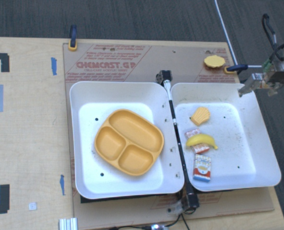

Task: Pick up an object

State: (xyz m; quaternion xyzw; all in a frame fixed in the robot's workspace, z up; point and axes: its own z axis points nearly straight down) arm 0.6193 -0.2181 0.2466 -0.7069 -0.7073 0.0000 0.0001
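The right bin (257, 147) holds a yellow toy banana (202, 140) near its left wall. A pale yellow ridged piece (200, 115) lies just behind the banana. In front of it lies a small red and white packet (202, 167) with a blue end. My gripper (250, 86) hangs above the right bin's far right corner, well away from these objects, and I see nothing held in it. The arm reaches in from the right edge.
In the left bin (79, 128) sits a yellow divided plate (128, 142). A yellow round object (214, 61) rests on the board behind the right bin, beside a blue clamp (234, 68). A black bar (173, 123) runs between the bins.
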